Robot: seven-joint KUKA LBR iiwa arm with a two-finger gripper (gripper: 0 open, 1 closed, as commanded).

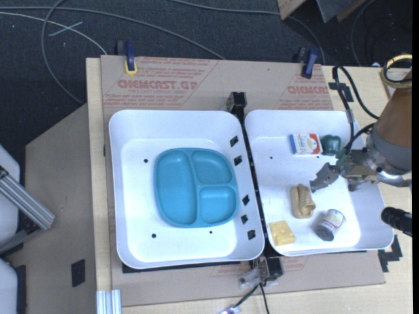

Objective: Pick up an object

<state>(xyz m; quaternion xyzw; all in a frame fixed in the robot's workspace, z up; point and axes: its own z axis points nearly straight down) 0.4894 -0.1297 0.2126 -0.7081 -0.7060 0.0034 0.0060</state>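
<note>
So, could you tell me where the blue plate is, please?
The blue plate lies in the middle of the left bin, left of the divider.

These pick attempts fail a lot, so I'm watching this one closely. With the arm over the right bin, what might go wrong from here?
1. The hand hangs above a bare part of the right bin, between the bread roll and the small carton; descending here may catch nothing.
2. The can lies on its side and could roll away if nudged.
3. The cheese slice sits near the bin's front wall, leaving little room.
</note>
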